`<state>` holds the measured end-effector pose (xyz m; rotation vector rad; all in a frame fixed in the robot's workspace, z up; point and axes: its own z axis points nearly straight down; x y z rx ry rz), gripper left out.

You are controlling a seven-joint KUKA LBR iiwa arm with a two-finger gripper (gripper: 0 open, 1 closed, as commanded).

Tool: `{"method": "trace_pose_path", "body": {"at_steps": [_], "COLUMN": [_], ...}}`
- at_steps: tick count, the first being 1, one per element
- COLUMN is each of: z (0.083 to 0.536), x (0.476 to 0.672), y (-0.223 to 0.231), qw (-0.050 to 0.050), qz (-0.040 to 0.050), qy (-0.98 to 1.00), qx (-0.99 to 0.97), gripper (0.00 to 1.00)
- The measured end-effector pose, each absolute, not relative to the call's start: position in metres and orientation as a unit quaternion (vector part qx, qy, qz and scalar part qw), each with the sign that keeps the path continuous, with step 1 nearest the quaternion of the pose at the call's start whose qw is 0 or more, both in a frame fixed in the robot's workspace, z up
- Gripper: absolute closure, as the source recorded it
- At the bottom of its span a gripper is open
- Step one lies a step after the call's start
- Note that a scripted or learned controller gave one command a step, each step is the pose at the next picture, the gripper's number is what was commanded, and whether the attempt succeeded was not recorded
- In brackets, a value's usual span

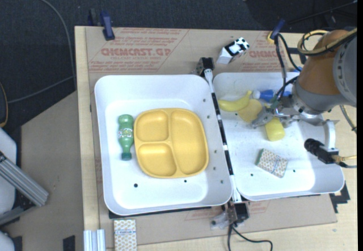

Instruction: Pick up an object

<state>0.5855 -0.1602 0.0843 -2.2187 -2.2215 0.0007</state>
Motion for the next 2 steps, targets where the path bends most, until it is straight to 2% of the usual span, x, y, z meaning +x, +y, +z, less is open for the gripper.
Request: {"method": "trace_pose_path", "body": {"at_steps": [1,2], "z": [0.095,0.185], "x": [0.586,0.607], "y": [-0.161,-0.087], "qw": [0.0,0.0], "qz": [-0.0002,-0.0001], "qy": [-0.707,-0.707], "qx": [-0.707,-0.707], "gripper": [1.0,1.0]}}
